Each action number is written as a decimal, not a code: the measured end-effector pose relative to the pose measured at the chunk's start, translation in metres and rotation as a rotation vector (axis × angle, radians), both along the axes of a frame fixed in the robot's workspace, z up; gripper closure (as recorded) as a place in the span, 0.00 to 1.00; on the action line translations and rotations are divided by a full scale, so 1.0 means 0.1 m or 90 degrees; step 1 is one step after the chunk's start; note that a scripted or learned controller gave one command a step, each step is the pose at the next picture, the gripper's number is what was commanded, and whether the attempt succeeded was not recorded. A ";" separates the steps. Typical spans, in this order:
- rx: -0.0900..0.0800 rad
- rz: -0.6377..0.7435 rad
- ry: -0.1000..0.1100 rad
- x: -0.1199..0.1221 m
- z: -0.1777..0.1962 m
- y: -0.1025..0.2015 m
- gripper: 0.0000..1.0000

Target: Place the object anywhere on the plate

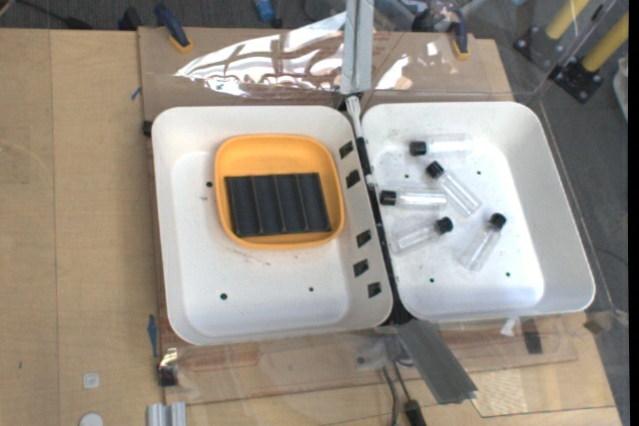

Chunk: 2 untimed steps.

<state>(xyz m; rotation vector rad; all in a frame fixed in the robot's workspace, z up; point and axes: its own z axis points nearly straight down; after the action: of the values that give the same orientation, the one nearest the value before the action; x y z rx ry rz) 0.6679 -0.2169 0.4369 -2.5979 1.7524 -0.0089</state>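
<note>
in the left shallow white bin (190,294) sits a rounded orange plastic plate (232,160) carrying a black ribbed rectangular insert (278,205). five clear plastic vials with black caps (454,190) lie scattered in the right white bin (539,274), none on the plate.

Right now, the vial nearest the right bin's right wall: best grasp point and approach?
Grip the vial mid-barrel on the clear tube, below its black cap, coming straight down. It lies flat and diagonal, cap toward upper right, so set the fingers across its long axis. It looks clear of the neighbouring vial and of the right bin wall.
</note>
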 end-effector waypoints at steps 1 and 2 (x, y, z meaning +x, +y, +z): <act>-0.001 0.065 0.001 -0.01 0.00 0.02 1.00; -0.004 0.284 -0.001 0.00 0.00 0.09 1.00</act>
<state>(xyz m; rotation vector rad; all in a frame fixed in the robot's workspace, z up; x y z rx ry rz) 0.6682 -0.2083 0.4371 -2.9239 1.1360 -0.0118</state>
